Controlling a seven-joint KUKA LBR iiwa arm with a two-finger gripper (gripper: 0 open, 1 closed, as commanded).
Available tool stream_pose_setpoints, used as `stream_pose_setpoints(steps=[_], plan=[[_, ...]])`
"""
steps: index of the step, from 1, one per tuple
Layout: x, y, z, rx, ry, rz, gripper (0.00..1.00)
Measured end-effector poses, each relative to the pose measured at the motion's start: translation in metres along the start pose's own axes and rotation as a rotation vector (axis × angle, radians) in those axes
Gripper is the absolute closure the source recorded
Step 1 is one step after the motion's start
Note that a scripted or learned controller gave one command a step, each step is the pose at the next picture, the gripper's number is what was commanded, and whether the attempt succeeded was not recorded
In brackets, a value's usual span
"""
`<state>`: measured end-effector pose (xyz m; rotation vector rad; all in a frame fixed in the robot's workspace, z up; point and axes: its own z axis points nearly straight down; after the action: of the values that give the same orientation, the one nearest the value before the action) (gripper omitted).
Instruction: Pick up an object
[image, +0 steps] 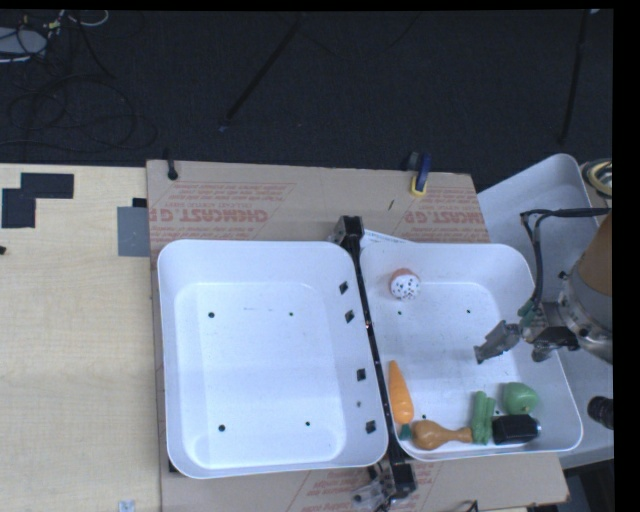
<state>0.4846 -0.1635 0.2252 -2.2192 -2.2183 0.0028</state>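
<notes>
Camera view: your gripper (512, 340) hangs over the right bin (455, 262), fingers apart, holding nothing. No pick is made. Candidate objects lie at the near edge: carrot (400, 392), green toy (519, 397), black block (515, 429).

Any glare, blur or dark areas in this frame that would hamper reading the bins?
Camera view: even light, both white bins bright but not blown out; top background very dark; soft overall, so the gripper and the small dark item lack detail; the orange carrot reads clearly.
</notes>
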Motion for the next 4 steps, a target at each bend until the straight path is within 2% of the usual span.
stream_pose_setpoints(steps=[1, 2, 3, 4], plan=[[0.067, 0.032, 0.120, 0.007, 0.004, -0.007, 0.00], [0.091, -0.009, -0.039, -0.013, 0.000, -0.004, 0.00], [0.110, -0.009, -0.077, -0.005, -0.001, -0.003, 0.00], [0.132, -0.009, -0.130, -0.006, -0.001, -0.003, 0.00]])
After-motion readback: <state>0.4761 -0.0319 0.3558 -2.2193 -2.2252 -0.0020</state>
